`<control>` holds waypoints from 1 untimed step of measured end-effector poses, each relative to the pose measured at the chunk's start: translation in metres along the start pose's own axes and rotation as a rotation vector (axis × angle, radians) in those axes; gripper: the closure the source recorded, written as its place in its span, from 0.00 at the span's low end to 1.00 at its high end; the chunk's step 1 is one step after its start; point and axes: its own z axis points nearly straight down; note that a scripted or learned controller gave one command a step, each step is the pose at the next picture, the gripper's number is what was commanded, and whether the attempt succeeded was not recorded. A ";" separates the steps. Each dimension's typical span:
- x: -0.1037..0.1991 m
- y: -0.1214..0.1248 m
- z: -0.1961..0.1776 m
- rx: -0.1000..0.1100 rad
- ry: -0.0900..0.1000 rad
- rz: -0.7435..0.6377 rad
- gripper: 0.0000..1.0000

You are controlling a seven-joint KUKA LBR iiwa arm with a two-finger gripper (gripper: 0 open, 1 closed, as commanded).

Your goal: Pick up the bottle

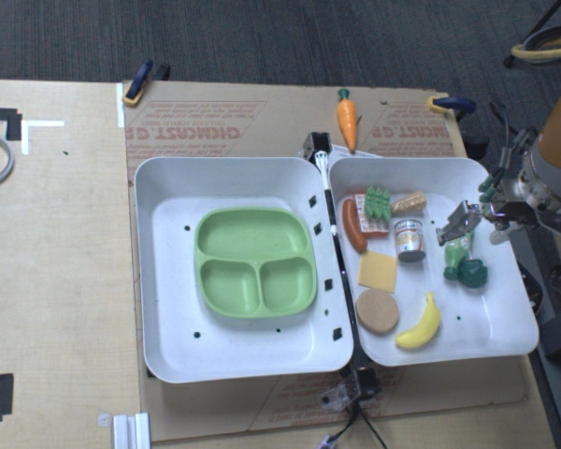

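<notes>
Showing the gripper [463, 221] hanging just above the green bottle [457, 253], near the right wall of the right bin [505, 340]. Not allowing any call on the claw being spread or pressed together. Risking a slip or wrong grab, owing to the dark green toy [471, 273] touching the bottle.

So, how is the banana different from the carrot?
The banana is yellow and curved; the carrot is orange, straight, with a green top. The banana lies inside the right bin, near its front edge; the carrot lies outside both bins, on the cardboard behind them. The banana looks somewhat larger than the carrot. Both seem to be toy food.
</notes>
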 end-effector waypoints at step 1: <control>0.000 0.000 -0.009 0.000 -0.001 0.001 1.00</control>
